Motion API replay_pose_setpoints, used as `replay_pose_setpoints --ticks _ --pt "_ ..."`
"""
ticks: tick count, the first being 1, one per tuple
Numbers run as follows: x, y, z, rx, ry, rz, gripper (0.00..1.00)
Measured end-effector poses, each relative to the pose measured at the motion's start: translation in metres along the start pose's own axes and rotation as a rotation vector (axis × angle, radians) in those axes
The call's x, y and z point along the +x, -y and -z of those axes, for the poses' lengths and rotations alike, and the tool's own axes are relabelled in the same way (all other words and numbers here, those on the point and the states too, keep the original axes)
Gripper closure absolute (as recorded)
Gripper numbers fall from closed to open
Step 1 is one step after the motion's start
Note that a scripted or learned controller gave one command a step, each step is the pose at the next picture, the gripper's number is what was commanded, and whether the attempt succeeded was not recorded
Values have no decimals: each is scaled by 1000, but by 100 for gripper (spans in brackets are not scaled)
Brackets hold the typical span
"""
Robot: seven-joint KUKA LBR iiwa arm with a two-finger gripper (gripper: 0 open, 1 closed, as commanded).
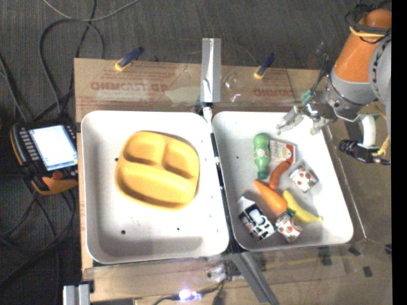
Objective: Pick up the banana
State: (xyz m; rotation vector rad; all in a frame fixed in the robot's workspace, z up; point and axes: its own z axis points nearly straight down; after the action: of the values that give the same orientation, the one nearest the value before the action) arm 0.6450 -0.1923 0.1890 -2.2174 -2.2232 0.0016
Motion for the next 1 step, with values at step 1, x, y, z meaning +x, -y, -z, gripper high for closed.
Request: replay_pose_setpoints --ticks 1 --pt "-23 82 -94 -5 -4 163 0"
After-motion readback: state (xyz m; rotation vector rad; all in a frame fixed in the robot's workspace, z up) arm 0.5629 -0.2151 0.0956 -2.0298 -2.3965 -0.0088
